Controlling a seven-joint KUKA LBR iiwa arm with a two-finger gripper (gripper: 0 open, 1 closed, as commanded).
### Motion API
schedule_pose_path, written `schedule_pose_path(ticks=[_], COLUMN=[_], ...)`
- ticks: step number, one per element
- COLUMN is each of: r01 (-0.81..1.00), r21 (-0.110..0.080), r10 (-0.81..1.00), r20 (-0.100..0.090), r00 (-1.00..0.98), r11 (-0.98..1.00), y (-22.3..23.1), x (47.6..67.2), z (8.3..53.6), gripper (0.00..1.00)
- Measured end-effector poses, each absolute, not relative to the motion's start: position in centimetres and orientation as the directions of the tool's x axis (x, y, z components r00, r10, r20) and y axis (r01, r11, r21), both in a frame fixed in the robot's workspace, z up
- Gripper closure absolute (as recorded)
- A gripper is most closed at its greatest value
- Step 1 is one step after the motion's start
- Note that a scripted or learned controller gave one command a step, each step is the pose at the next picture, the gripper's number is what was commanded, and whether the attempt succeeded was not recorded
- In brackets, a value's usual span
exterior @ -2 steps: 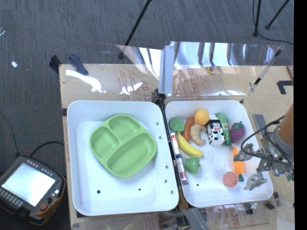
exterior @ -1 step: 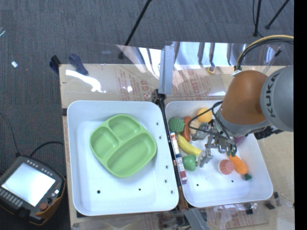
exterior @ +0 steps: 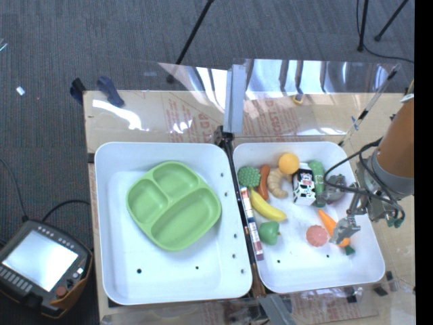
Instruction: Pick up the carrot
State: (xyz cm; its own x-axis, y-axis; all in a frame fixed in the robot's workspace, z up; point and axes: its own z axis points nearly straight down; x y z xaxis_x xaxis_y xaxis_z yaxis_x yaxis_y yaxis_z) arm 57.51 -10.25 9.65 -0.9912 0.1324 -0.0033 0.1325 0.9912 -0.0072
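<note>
We see the claw [exterior: 346,230] low over the right bin [exterior: 369,266], at the near right part of it, directly above the carrot [exterior: 329,221]. The carrot lies on the bin floor at a slant, its orange body running from the far left toward the near right, its green top [exterior: 348,250] poking out on the near side of the claw. Whether the claw is spread or pressed together we cannot tell; its tip overlaps the carrot's lower half and the fingers blur into it. The grey arm [exterior: 396,161] with its orange band comes in from the right edge.

Just left of the carrot we count one pinkish round fruit [exterior: 316,235], close beside it. Farther left sit one green pepper [exterior: 269,231] and one yellow banana [exterior: 266,207]. Toward the far side of the bin we find one orange [exterior: 289,163], one broccoli head [exterior: 248,176], one tan peanut-shaped piece [exterior: 277,183], one small black and white carton [exterior: 304,185] and one green vegetable [exterior: 316,171] beside the carton.

The left bin [exterior: 118,266] holds one green divided plate [exterior: 174,204] with three compartments. That makes two white bins, side by side. On the floor at the near left lies one handheld control pendant [exterior: 42,266].
</note>
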Motion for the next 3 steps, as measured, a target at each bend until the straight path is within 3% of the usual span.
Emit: schedule_pose_path(ticks=[1, 2, 3], r01=[0.03, -0.026, -0.153], r21=[0.002, 0.003, 0.004], r10=[0.03, -0.026, -0.153], r20=[0.0, 0.002, 0.003], r00=[-1.0, -1.0, -0.988], r11=[1.0, 1.0, 0.988], y=[-17.3, -17.3, -18.9], x=[51.9, 51.2, 47.9], z=[18.2, 19.5, 22.0], gripper=[1.0, 1.0, 1.0])
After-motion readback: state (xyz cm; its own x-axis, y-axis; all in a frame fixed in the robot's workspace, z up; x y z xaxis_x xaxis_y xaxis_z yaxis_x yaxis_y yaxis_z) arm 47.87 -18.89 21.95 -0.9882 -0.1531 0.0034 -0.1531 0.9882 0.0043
